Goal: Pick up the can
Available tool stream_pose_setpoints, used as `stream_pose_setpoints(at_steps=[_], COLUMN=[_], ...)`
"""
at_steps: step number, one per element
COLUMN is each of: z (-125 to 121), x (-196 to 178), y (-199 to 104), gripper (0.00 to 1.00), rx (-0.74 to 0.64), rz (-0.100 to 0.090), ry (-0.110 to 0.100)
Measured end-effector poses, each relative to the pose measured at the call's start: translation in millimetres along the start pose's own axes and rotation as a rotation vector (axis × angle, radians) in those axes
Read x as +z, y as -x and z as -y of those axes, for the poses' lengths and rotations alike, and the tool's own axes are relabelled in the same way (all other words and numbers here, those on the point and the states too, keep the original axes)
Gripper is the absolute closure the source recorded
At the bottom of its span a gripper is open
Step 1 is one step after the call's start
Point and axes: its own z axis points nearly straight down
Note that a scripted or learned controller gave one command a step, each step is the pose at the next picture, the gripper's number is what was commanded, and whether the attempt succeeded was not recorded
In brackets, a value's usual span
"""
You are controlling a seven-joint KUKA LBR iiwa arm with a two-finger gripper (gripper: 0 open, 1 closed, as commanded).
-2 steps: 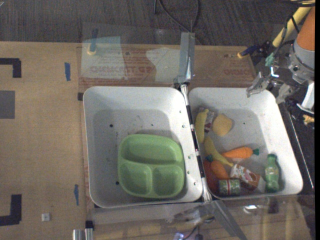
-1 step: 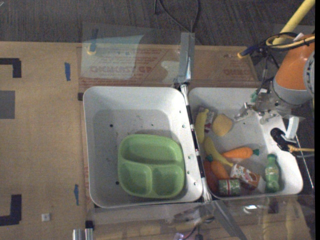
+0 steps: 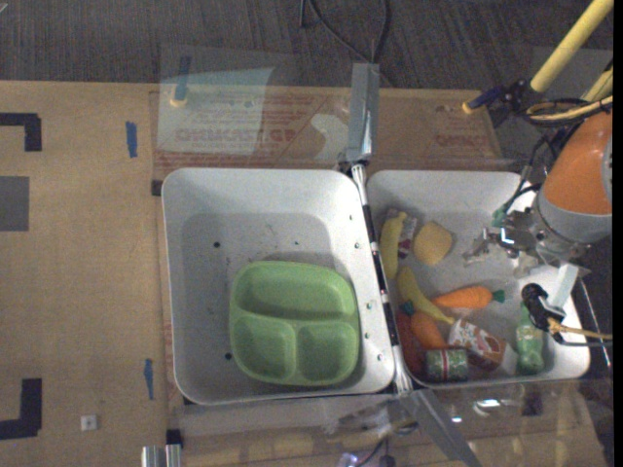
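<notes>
The can lies on its side near the front wall of the right bin, with a red and green label. My gripper hangs over the right half of that bin, below the orange band of the arm. It sits well behind and to the right of the can, apart from it, above an orange carrot. Nothing is seen held in it.
Around the can lie two bananas, a yellow fruit, an orange piece, a red-and-white pouch touching the can's right side, and a green bottle. The left bin holds a green divided plate.
</notes>
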Motion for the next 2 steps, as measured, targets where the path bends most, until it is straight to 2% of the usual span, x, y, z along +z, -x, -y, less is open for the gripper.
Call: stream_pose_setpoints(at_steps=[1,2], z=[-1.2,8.1], x=[-11.2,-1.4], y=[4.0,-9.5], gripper=[1.00,1.00], rx=[0.006,-0.084], rz=[0.004,0.004], ry=[0.005,0.003])
